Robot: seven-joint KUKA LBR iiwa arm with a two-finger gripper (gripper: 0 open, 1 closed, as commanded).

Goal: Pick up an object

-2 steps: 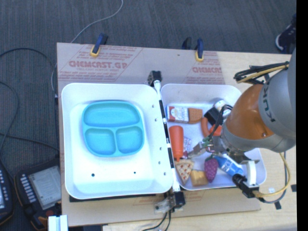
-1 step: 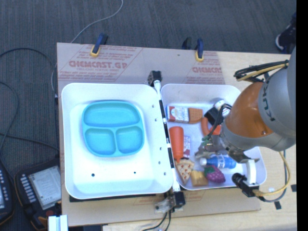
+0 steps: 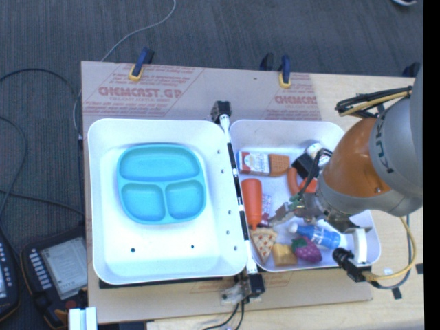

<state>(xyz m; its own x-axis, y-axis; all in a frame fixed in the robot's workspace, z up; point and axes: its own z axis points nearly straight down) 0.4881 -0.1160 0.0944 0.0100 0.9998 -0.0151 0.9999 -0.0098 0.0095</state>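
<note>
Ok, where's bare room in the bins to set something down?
Left bin: a bare white strip runs along its near wall, below the blue tray. Right bin: crowded, with toy food packed under the gripper from the carrot down to the grapes; only slivers remain bare.

Glossy white plastic bins (image 3: 103,184) sit on a matt, seemingly wooden board (image 3: 199,88); the blue tray (image 3: 163,183) looks smooth plastic.

arm (image 3: 375,163) in from the right, over the right white bin (image 3: 275,126) | gripper (image 3: 287,210) low, just beside the long orange toy carrot (image 3: 252,199) | waffle piece (image 3: 262,239), purple grape bunch (image 3: 308,251), blue bottle (image 3: 322,236) nearby | blue three-compartment plate (image 3: 162,183) sits in the left white bin (image 3: 110,253)
</note>
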